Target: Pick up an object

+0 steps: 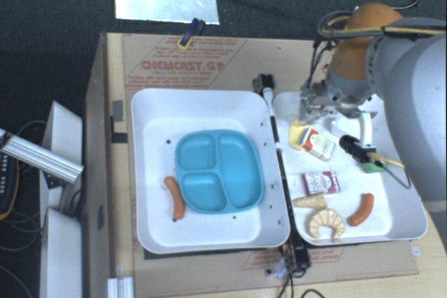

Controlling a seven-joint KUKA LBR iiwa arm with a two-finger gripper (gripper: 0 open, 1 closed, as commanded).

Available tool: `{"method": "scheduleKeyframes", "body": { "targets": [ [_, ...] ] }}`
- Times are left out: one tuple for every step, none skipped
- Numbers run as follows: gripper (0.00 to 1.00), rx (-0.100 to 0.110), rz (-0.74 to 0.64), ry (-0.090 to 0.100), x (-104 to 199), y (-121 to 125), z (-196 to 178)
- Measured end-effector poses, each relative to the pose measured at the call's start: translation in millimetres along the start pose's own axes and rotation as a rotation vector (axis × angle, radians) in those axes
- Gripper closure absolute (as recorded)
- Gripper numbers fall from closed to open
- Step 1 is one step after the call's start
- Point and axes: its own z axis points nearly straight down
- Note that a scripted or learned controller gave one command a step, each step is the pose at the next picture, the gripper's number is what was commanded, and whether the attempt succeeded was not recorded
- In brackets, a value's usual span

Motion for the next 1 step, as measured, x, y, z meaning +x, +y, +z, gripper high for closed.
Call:
{"method": "scheduleKeyframes", "body": {
  "targets": [
    [0.0, 0.001, -0.001, 0.0, 0.1, -0.1, 0.2]
  ]
}}
